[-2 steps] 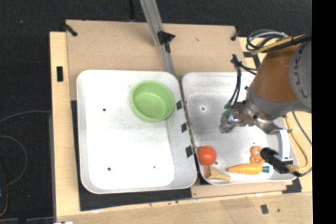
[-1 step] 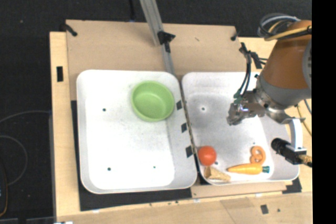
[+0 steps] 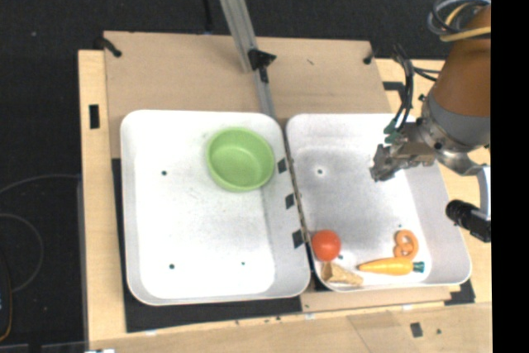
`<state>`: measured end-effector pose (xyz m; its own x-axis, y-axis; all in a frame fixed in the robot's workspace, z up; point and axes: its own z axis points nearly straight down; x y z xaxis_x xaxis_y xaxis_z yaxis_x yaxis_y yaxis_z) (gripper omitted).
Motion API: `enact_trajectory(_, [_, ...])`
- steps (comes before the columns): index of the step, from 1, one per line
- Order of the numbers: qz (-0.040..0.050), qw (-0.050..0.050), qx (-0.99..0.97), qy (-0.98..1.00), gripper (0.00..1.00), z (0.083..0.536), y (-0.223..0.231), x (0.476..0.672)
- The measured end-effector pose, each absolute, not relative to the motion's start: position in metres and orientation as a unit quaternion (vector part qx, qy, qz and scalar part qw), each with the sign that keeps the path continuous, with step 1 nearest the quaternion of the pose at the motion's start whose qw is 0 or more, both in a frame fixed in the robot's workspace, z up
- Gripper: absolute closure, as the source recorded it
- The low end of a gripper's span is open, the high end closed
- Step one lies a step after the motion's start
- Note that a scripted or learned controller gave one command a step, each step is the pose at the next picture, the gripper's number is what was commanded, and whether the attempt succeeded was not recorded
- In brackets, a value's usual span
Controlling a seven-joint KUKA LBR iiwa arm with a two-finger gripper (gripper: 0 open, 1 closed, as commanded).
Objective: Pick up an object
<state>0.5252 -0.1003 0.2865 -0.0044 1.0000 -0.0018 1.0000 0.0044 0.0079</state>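
My gripper (image 3: 382, 168) hangs over the right side of the right bin (image 3: 347, 136), above bare floor, with nothing visibly between its fingers. At that bin's front edge lie a red ball (image 3: 326, 245), a tan wedge-shaped piece (image 3: 341, 276), an orange carrot-like toy with a teal tip (image 3: 386, 265) and a small orange ring-shaped piece (image 3: 405, 242). A green bowl (image 3: 240, 159) sits upright in the left bin (image 3: 165, 260), near its back right corner. The gripper is well behind and above the small objects, apart from all of them.
A grey metal strut (image 3: 235, 4) slants down from the top to the gap between the bins. The bins rest on a brown board (image 3: 190, 70). The arm's grey body with the orange band (image 3: 467, 87) fills the right side.
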Motion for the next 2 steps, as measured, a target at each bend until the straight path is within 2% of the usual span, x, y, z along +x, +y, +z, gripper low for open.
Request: enact_trajectory(2, [0.0004,0.001,0.705,0.709,1.00,0.285,-0.022,0.577])
